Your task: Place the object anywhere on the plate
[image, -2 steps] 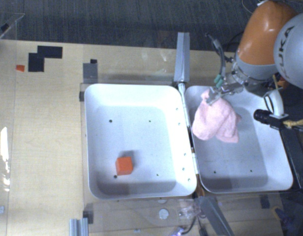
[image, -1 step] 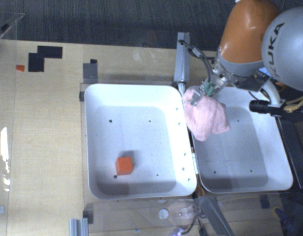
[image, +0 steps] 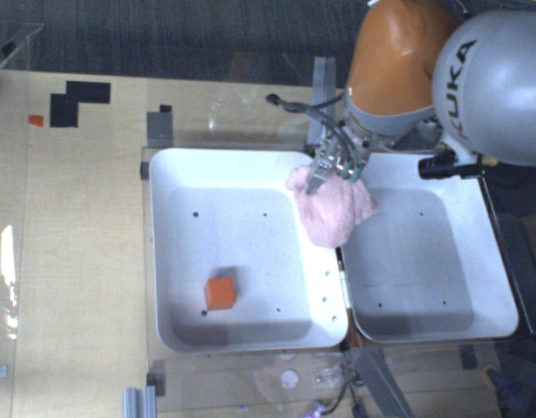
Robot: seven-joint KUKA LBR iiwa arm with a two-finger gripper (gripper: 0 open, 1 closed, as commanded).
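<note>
- Cloth (image: 333, 209), pink and crumpled, hangs from the gripper (image: 324, 174) over the seam between the left bin (image: 177, 233) and the right bin (image: 477, 259); the fingers look pinched on its top edge.
- Hold is probably a carry, the cloth lifted off the floor for moving.
- Arm (image: 442, 68) enters from 2 o'clock, wrist tipped down, orange band uppermost.
- Orange block (image: 220, 293) lies at 7 o'clock in the left bin.
- Plate cannot be identified.
</note>
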